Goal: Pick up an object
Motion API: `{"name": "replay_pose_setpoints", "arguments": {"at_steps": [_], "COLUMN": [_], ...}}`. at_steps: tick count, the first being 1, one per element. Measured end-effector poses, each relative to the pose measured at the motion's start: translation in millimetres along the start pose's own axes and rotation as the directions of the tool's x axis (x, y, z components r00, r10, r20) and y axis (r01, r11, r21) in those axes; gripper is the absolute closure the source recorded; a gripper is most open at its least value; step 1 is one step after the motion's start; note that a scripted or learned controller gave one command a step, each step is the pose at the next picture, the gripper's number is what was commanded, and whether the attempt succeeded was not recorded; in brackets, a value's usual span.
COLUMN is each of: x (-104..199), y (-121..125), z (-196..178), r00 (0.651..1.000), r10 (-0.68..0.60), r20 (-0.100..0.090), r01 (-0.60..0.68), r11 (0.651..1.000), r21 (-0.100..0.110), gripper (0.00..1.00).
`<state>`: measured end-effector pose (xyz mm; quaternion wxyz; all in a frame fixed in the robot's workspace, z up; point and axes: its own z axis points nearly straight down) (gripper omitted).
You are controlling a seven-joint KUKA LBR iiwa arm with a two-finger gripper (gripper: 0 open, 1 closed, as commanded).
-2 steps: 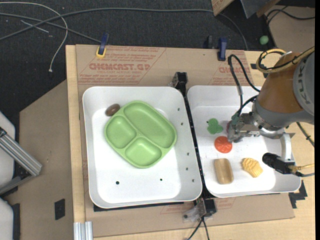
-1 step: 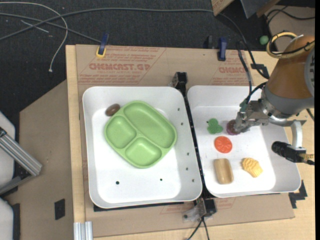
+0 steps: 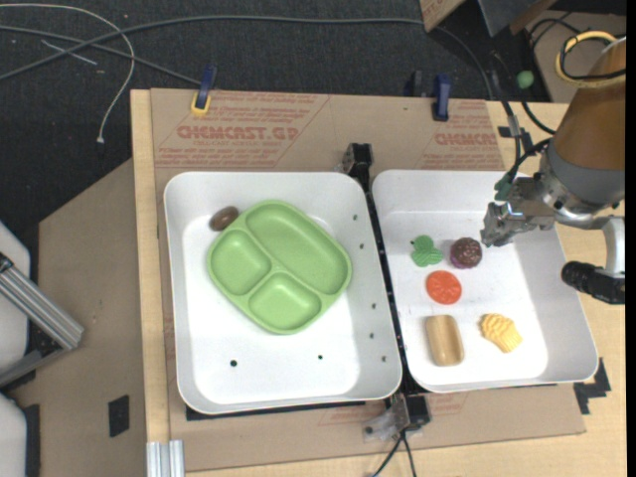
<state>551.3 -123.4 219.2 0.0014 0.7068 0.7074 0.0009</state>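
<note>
At the near side of the right bin (image 3: pixel 571 366), a tan bread-like piece (image 3: pixel 444 339) is lying close to the front wall, and a yellow ridged toy (image 3: pixel 501 332) is sitting just beside it, towards the right. A little farther in, a round red-orange piece (image 3: pixel 443 287) is resting on the white floor, apart from the tan one. Behind it, a small green leafy toy (image 3: pixel 425 251) and a dark purple round toy (image 3: pixel 466 253) are lying side by side, near each other but not touching.

In the left bin (image 3: pixel 189 296), a green divided tray (image 3: pixel 279 265) is sitting at a tilt in the middle, with three compartments. A small brown oval object (image 3: pixel 225 218) is lying just beside the tray's far-left edge; it is hard to tell if it is touching the rim.

The gripper (image 3: pixel 494 232) is hanging over the right bin, just beside the purple toy on its right and far side. Nothing is showing between its tips, and the picture is not showing how it is set. The grey arm (image 3: pixel 586 167) with the orange band is reaching in from the right.

Farther back, two blue clamps (image 3: pixel 206 89) are holding the cardboard sheet (image 3: pixel 298 127) at the bench's far edge.
</note>
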Motion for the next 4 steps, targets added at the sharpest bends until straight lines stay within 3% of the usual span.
{"name": "replay_pose_setpoints", "arguments": {"at_steps": [4], "x": [195.6], "y": [7.5], "z": [-17.6], "r00": [1.000], "r10": [-0.002], "r20": [-0.002], "r01": [0.002], "r11": [1.000], "r21": [0.003], "gripper": [1.00]}}
